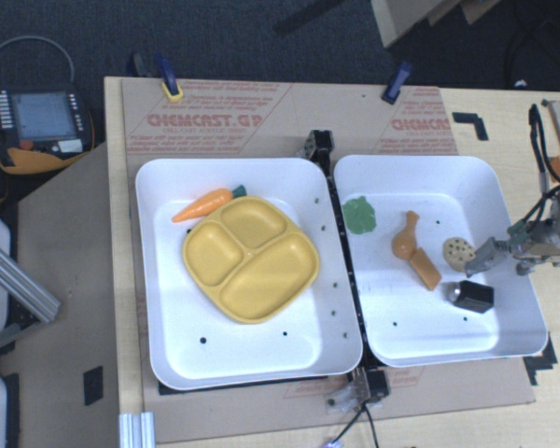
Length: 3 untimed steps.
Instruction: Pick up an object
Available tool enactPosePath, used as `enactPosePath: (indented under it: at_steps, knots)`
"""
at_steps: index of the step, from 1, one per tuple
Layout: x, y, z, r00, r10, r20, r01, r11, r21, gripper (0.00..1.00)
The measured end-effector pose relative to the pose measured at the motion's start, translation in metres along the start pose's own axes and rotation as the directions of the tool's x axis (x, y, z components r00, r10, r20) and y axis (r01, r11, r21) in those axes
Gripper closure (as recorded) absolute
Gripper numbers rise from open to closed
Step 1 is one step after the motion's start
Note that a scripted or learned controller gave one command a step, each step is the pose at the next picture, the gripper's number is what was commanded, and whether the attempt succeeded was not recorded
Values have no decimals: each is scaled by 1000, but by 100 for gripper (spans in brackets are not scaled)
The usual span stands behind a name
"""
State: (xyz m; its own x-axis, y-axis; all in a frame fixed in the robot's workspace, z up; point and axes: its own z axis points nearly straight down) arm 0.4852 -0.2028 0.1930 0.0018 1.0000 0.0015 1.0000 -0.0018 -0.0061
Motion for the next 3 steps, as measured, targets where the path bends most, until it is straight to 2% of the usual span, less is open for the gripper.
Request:
enactPosePath:
  at_steps: [1,2,3]
  knots:
    - [0,2,-2,1000,-2,2,2,1000,-5,0]
    - [5,-1,56,1000,-2,1,2,1000,-4,0]
    - [-1,5,99,1000,2,21,-1,999,-32,0]
